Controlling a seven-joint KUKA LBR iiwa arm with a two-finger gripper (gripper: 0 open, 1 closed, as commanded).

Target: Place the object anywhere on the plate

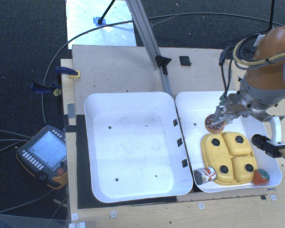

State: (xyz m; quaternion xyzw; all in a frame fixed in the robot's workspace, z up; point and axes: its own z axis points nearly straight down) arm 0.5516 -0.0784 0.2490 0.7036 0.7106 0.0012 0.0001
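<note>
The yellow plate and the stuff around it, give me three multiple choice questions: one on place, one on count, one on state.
1. Which bin holds the yellow plate?
A. the left bin
B. the right bin
C. neither

2. How many dark round spots show on the plate's top?
A. one
B. two
C. four

3. How does the can sit?
A. lying on its side
B. upright
C. on the plate

Answers: 1 B, the plate sits in the right bin. 2 C, one dot marks each of its four sections. 3 A, the can lies sideways on the bin floor at the plate's left corner.
</note>
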